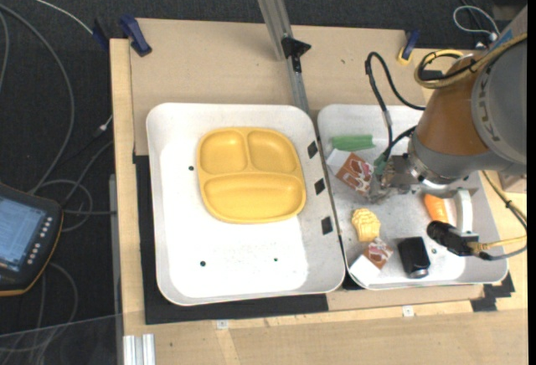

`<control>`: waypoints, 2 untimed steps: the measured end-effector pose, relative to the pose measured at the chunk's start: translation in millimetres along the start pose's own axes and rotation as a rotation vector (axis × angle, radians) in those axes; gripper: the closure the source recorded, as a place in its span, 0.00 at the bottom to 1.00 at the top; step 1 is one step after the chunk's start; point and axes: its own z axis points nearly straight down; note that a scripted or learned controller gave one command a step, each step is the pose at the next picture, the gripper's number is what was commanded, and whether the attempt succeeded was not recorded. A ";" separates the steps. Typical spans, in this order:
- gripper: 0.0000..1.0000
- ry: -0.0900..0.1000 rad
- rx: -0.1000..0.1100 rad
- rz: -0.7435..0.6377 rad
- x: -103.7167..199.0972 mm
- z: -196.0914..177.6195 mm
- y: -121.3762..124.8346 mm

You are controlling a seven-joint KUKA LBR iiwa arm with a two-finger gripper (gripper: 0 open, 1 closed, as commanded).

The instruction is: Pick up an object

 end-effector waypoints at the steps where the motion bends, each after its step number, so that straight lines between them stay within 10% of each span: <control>1: 1.00 -0.004 -0.007 0.000 -3.9 -63.7 2.0; 2: 1.00 -0.004 -0.007 -0.001 -4.1 -107.3 3.5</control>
